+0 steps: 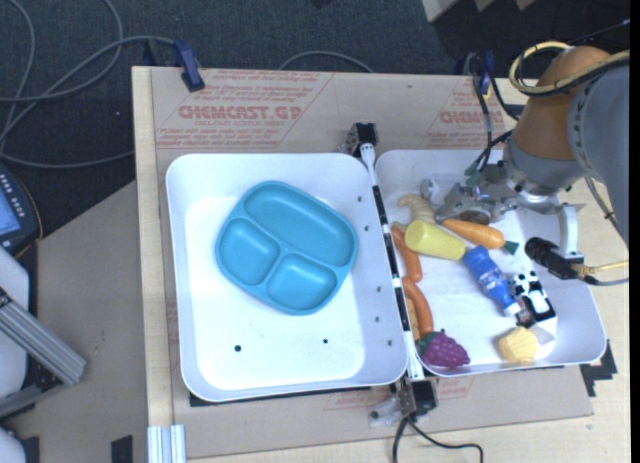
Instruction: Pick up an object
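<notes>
The right bin (588, 339) holds several toy foods. A yellow corn-like piece (434, 240) lies beside an orange carrot (475, 232). Below them is a blue bottle (488, 276) and a small black and white object (537, 298). My gripper (462, 198) hangs low over the bin's upper part, just above the carrot and the yellow piece. Nothing visible is lifted off the bin floor. The grey arm with its orange band (552, 126) comes in from the right.
Two orange sausages (410, 261) (418, 309) lie along the right bin's left wall. Purple grapes (446, 351) and a yellow wedge (518, 345) sit near its front edge. The left bin (200, 336) holds a blue divided plate (287, 246).
</notes>
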`<action>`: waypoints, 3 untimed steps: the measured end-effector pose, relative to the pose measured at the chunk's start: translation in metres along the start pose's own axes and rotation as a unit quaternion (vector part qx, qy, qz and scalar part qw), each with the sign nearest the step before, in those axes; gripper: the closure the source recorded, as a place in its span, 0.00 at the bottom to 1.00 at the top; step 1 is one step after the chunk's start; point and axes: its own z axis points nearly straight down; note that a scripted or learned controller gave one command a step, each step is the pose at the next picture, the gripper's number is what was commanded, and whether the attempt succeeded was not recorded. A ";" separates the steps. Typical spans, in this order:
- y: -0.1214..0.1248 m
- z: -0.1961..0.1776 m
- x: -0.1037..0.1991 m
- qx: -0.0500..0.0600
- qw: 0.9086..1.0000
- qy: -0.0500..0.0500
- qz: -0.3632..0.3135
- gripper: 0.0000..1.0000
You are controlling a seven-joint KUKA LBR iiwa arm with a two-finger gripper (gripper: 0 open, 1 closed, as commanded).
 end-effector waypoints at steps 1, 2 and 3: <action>-0.060 -0.001 -0.001 0.006 1.000 0.002 0.004 0.00; -0.056 -0.011 0.000 0.003 1.000 0.001 0.003 1.00; -0.046 -0.107 0.097 -0.001 1.000 0.001 -0.001 1.00</action>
